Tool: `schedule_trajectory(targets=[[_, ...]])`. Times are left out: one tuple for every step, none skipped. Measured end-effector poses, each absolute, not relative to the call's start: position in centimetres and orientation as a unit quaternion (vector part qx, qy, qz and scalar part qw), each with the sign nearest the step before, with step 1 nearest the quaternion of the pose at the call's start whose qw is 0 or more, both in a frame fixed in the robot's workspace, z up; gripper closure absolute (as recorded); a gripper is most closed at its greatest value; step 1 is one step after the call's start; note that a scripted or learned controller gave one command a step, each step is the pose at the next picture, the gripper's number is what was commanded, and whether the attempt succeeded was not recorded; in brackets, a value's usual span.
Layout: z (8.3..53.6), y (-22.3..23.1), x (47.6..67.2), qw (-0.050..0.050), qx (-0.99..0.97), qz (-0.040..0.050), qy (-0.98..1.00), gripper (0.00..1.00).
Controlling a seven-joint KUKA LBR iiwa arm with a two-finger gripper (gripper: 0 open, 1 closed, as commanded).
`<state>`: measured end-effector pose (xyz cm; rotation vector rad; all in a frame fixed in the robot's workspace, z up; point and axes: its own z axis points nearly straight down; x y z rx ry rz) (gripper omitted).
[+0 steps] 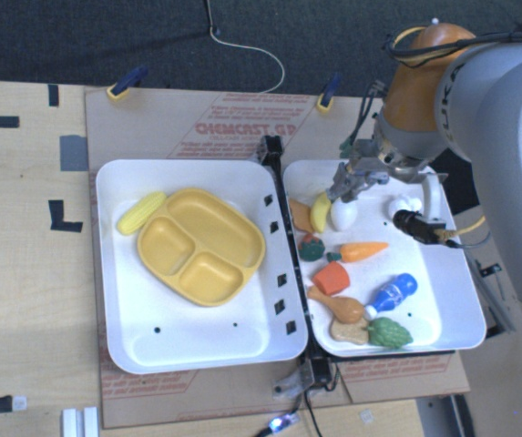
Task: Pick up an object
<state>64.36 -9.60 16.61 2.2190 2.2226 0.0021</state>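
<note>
My gripper (350, 186) hangs over the upper left part of the right bin (452, 285), just above a white egg (343, 215). Whether it touches the egg cannot be made out. Beside the egg lie a yellow fruit (322, 214) and an orange piece (301, 215). Lower in the same bin are a green-and-red toy (312, 248), a carrot (363, 251), a red-orange block (332, 279), a blue bottle (393, 292), a drumstick (339, 306) and a broccoli (389, 332).
The left bin (142, 326) holds a yellow divided tray (201, 244) and a corn cob (140, 212) at its upper left. A black divider (283, 244) separates the two bins. The grey arm (479, 107) rises over the right bin's far right side.
</note>
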Motion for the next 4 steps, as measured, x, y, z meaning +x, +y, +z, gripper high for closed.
schedule_trajectory(targets=[[21.9,-9.5,64.4,0.001,0.706,0.0008,0.708,1.0],[23.4,-4.3,66.1,0.0,0.705,0.001,0.71,1.0],[22.0,-4.4,67.0,0.0,0.706,-0.0009,0.708,1.0],[23.4,-4.1,66.4,0.0,0.707,-0.0001,0.708,1.0]])
